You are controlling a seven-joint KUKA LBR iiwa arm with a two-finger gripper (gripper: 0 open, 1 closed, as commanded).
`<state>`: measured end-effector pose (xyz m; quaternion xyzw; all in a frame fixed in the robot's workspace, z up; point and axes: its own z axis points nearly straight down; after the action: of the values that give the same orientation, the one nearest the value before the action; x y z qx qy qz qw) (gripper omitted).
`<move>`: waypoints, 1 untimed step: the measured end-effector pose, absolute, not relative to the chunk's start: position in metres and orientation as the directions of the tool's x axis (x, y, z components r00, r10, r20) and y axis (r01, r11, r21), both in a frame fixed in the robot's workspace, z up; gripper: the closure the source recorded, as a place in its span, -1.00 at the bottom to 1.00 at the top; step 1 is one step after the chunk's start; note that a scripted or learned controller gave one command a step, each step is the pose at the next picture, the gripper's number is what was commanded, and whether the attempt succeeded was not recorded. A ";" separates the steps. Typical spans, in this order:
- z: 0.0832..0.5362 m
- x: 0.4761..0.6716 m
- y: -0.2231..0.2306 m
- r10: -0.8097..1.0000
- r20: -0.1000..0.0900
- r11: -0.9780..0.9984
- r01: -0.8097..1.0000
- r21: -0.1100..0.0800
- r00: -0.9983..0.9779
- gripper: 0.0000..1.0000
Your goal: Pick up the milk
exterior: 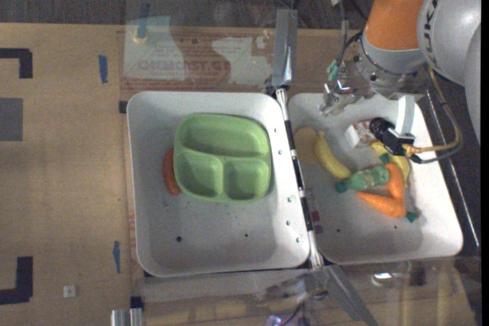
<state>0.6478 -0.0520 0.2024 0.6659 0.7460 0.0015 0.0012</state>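
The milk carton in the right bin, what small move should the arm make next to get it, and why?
Probably a short descent straight onto the small white milk carton. The gripper sits above the right bin, near its back edge, just short of the carton. The banana and green bottle lie close by, so it should come down without drifting toward them.

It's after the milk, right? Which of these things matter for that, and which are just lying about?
Part of the job:
- milk, the small white carton in the right bin
- gripper, over that bin's far edge

Just lying about:
- banana
- green bottle
- carrots
- green divided plate in the left bin
- orange item at the plate's edge
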 end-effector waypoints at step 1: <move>0.213 0.649 -0.052 0.993 -0.001 0.115 0.993 0.007 -0.115 1.00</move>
<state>0.6487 -0.0518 0.2127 0.6653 0.7465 0.0020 0.0026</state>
